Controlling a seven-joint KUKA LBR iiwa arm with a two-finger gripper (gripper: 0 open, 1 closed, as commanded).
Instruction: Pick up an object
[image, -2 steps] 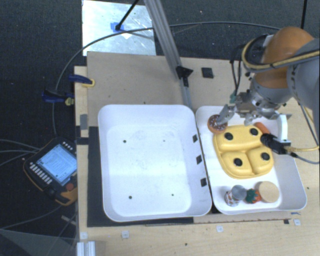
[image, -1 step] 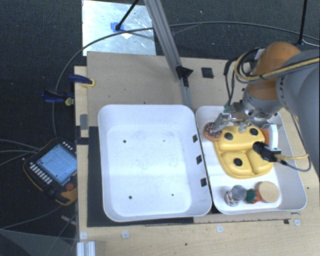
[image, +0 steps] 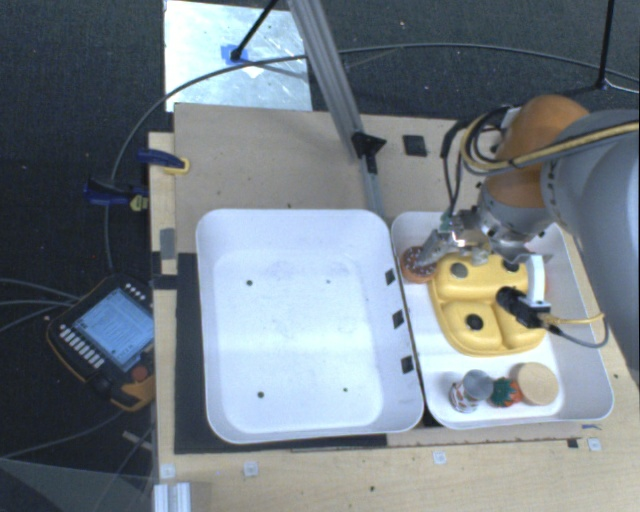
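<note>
- Yellow moulded plastic block (image: 485, 310) with dark holes lies in the upper middle of the right white bin (image: 582, 362).
- Grey-metal gripper (image: 450, 245) sits over the block's upper-left corner, perhaps touching it; whether it is parted or closed cannot be told.
- Tan wooden disc (image: 537, 383) lies below the block.

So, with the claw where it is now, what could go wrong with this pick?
1. The claw sits at the top edge of the wide yellow object; so broad and rounded a thing may slip out.
2. The small reddish disc lies right beside the claw, near the right bin's wall, and could be pushed or caught instead.
</note>
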